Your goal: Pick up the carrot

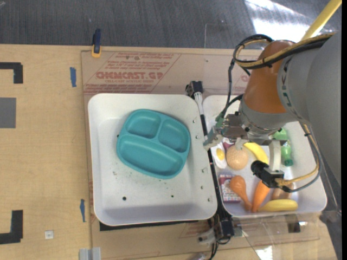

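Two orange carrot-like pieces lie at the front of the right bin (320,191). One carrot (238,188) tapers toward the front edge, and the other (261,195) leans beside it to the right. My gripper (237,137) hangs over the middle of that bin, behind the carrots and just above a tan round onion-like ball (237,158). The grey and orange wrist covers it from above. Nothing can be seen held in it.
Packed around the carrots are a yellow banana (256,151), a second yellow piece (279,205) at the front, a fried-egg toy (219,156), and green (286,154) and white items at the right. The left bin (103,161) holds a teal divided plate (154,143).
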You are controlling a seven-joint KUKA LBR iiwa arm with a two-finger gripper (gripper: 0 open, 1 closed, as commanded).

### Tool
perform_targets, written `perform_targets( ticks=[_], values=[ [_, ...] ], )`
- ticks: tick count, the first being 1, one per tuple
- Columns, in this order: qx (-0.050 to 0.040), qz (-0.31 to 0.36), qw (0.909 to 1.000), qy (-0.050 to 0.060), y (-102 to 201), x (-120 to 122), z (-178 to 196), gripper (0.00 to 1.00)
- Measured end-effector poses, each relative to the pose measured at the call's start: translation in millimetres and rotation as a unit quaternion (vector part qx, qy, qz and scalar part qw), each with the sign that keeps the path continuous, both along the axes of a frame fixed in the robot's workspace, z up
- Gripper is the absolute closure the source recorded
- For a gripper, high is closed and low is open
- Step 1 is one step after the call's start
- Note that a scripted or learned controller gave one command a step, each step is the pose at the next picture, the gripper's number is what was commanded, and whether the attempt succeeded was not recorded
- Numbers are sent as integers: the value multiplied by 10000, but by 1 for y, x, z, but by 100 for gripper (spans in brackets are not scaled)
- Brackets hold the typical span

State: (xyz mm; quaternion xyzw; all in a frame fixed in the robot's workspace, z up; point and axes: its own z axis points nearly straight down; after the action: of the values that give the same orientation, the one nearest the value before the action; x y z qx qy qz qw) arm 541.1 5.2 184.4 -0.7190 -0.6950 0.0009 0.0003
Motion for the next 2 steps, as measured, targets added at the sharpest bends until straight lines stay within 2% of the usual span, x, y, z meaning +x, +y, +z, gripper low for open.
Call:
perform_targets(
  ticks=[1,2],
  values=[
    [10,1692,9856,14,-42,-62,0,0],
    [19,2602,9655,9,-29,-61,0,0]
  ],
)
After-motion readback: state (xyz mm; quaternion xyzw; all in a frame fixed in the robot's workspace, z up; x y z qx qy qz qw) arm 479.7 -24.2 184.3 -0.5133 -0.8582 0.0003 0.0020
